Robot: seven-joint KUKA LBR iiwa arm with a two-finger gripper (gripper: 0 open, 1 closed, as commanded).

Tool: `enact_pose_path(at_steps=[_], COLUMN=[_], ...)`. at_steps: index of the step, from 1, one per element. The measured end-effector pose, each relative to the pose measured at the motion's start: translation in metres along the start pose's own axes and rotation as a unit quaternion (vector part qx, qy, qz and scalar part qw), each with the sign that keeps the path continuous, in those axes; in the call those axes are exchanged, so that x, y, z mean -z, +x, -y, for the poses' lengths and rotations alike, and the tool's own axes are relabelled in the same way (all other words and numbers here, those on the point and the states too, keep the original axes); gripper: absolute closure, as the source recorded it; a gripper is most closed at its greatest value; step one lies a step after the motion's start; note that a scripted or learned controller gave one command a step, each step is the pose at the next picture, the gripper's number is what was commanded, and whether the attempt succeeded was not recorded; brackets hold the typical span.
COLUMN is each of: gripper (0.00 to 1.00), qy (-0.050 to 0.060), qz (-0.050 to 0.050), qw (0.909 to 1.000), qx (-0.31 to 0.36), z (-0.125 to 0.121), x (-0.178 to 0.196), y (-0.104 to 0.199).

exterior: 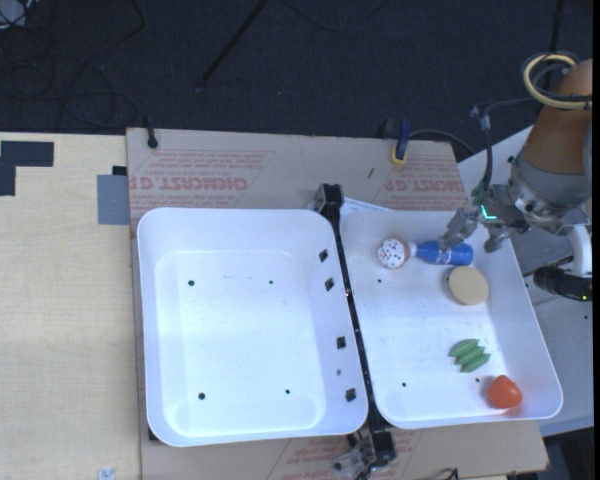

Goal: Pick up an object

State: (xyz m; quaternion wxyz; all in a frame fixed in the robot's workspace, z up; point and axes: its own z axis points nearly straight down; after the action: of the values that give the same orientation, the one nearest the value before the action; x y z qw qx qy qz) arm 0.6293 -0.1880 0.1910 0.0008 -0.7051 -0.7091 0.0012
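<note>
The right bin (pixel 410 388) holds several small objects. A white ball with dark dots (pixel 391 254) lies near its far side, with a blue cylinder (pixel 446 255) just to its right. A tan round disc (pixel 468 287) lies below the cylinder. A green pod-like piece (pixel 469 354) and a red-orange ball (pixel 503 393) lie near the front right corner. My gripper (pixel 479 230) hangs over the bin's far right corner, just above and to the right of the blue cylinder. It is open with nothing between its fingers, and its left finger (pixel 459 228) is close to the cylinder's end.
The left bin (pixel 180 268) sits beside the right one, with a black-clipped divider (pixel 342 308) between them. Both rest on cardboard (pixel 230 173). Cables and the arm's grey body (pixel 555 173) crowd the far right.
</note>
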Motion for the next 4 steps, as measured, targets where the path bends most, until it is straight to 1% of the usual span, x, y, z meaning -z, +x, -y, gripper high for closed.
enact_pose_path(at_steps=[1, 2, 3, 4], gripper=[0.00, 1.00, 1.00, 0.00], qy=[0.000, 0.000, 0.001, 0.000], qz=[0.000, 0.000, -0.002, -0.001], qw=[1.0000, 1.0000, 1.0000, 1.0000], qx=[0.000, 0.003, 0.000, -0.003], z=[-0.015, -0.015, 0.024, 0.023], x=[-0.036, -0.024, -0.010, -0.011], y=[-0.011, -0.010, 0.075, 0.070])
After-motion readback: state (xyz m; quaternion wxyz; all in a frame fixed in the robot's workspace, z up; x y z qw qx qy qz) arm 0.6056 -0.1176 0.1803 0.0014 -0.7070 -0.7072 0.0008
